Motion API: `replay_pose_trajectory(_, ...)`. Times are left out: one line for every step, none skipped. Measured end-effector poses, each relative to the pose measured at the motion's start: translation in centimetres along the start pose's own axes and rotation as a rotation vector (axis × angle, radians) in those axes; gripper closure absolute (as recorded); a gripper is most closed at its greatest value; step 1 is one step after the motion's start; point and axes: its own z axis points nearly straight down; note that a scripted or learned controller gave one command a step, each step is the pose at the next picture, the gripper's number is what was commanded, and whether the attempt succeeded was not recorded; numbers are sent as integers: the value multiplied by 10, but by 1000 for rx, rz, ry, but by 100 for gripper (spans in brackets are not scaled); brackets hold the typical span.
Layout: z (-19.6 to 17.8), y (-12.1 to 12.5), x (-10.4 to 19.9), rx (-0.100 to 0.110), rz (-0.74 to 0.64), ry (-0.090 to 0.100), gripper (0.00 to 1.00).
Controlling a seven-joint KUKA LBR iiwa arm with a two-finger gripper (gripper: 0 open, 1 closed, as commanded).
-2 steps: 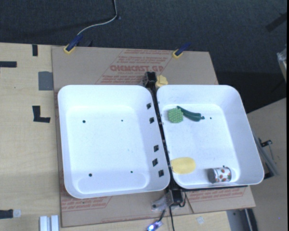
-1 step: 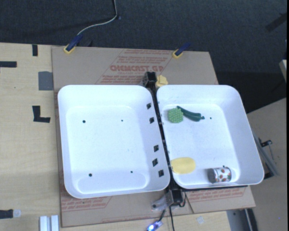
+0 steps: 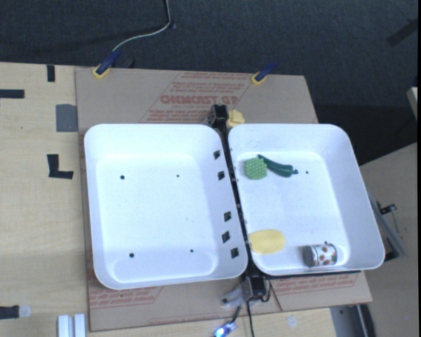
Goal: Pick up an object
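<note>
4 loose things counted in the right bin point(image 3: 351, 181), seen from the one camera above the bench. Found a light green round piece point(image 3: 255, 168) with a knobbly surface near the far left of that bin's floor, close to the wall shared with the left bin point(image 3: 98, 188). Touching it on its right, noted a dark green slender piece point(image 3: 279, 166), lying slantwise and tapering toward the right. Toward the near edge, spotted a flat pale yellow oval point(image 3: 267, 241) just beside the same shared wall. Right of that and apart from it, made out a small grey can point(image 3: 321, 255) lying on its side by the near rim, with red and white at its right end; could not read the marking. Saw both bins resting side by side on a brown cardboard sheet point(image 3: 189, 97), with small black clips point(image 3: 228, 216) along the seam between them and 2 blue-and-yellow clamps point(image 3: 107, 62) at the sheet's far edge.
</note>
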Motion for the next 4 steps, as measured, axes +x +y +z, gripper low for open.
replay_pose_trajectory(0,-38,0,0,0,0,100)
replay_pose_trajectory(0,-37,0,0,-1,-1,0)
replay_pose_trajectory(116,-81,94,13,-7,6,0)
replay_pose_trajectory(100,-78,90,1,-4,0,100)
